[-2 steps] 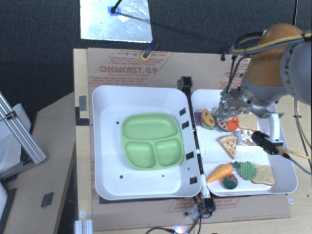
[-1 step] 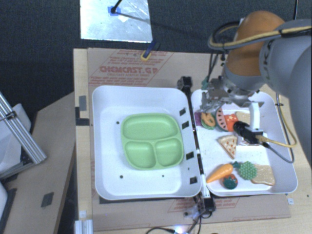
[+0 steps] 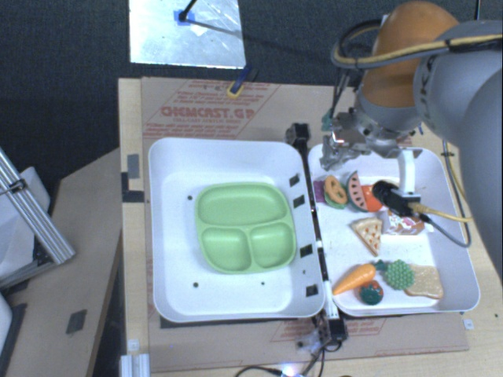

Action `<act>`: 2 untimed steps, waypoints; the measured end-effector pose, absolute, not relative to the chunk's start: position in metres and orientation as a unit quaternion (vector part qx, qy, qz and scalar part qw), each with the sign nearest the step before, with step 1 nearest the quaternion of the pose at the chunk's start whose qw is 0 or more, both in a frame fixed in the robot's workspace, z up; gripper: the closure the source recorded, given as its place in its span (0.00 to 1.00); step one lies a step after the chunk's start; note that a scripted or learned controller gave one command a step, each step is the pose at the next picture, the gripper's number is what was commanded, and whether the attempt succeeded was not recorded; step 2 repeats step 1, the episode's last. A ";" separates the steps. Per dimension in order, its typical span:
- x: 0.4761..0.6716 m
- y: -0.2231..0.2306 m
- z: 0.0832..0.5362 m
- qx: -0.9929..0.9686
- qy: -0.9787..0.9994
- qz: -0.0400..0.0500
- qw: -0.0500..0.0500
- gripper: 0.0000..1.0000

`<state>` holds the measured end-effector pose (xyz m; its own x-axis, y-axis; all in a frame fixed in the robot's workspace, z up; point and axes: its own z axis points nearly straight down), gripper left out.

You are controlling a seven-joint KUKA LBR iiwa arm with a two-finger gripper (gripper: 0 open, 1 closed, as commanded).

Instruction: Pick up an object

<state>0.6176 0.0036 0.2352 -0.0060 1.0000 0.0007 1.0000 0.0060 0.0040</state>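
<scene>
Smooth glossy white plastic bins, matt pale-green plastic tray left of the tool, shiny metal tool body, seemingly rubbery plastic toy food just below it, matt brown cardboard on the table

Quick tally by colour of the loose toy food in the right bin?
Orange: 1, plastic carrot
Green: 1, knobbly broccoli-like piece
Red: 2, watermelon slice, small tomato-like piece
Tan: 2, pizza wedge, bread slice
Total: 6; others unclear.

bench | cardboard sheet on it | two white bins (side by side): left bin, right bin
</scene>
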 end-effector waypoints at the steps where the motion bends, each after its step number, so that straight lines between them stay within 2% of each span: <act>1: 0.614 0.004 0.214 0.706 0.708 0.000 0.001 1.00; 2: 0.614 0.004 0.214 0.706 0.708 0.000 0.001 1.00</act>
